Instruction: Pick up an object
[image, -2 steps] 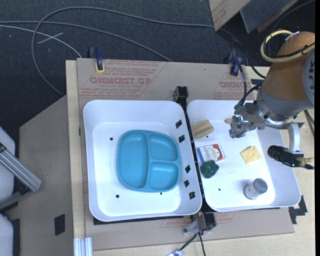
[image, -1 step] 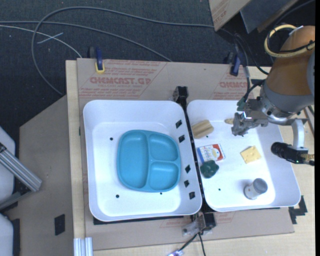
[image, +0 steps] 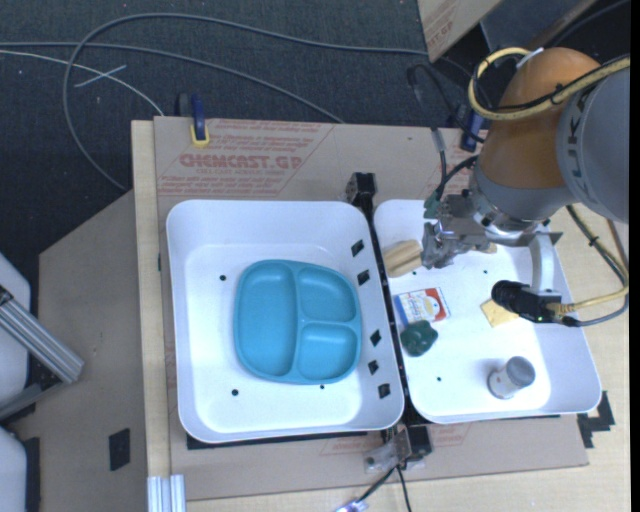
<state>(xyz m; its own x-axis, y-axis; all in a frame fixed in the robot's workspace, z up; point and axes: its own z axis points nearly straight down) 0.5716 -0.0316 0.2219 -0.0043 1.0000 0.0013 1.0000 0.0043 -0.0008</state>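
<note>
So the end effector (image: 437, 250) is hanging low over the right bin (image: 560, 390), right next to the wooden block (image: 402, 256) that's leaning against the divider. I honestly can't tell what its grip is doing since the wrist is blocking that bit, and nothing is visibly caught in it.

Using that block as the landmark: the little printed card (image: 421, 304) is sitting just below it, the dark green lump (image: 419, 337) is below the card, the grey cylinder (image: 511, 376) is well off toward the bin's lower corner, and a yellow piece (image: 494, 313) is partly hiding under a black thing.

What's worrying me: the block is jammed against the wall, so the descent is probably going to clip the rim or just shove the block sideways. The card is lying flat, nothing to pinch.
</note>
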